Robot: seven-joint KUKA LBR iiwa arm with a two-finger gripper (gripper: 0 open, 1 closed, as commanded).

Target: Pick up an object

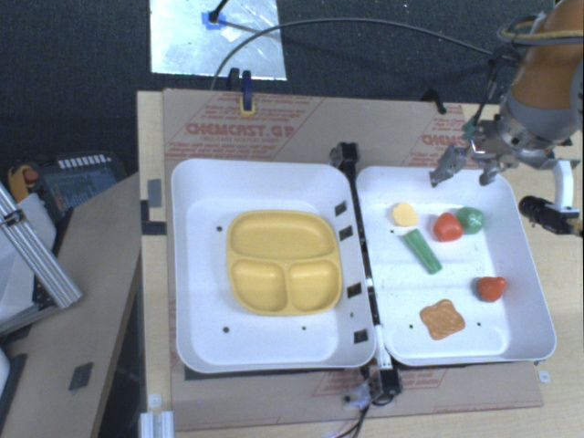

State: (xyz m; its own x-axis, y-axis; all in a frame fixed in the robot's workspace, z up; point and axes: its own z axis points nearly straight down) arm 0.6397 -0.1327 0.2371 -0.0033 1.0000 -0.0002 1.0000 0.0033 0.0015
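The right bin [525, 245] holds several small toy foods: a yellow round piece [404, 214], a red piece [447, 227] touching a green round piece [470, 217], a green stick [422, 251], a red-orange piece [491, 287] and a brown flat piece [443, 318]. My gripper [469, 172] hangs above the bin's far edge, open, its two fingers spread apart with nothing between them. It is above and behind the red and green pieces.
The left bin [196, 245] holds a yellow divided tray [283, 261]. A black divider with clips [356, 245] runs between the bins. A cable arcs over the back of the bench. A black fitting [547, 213] sticks in at the right.
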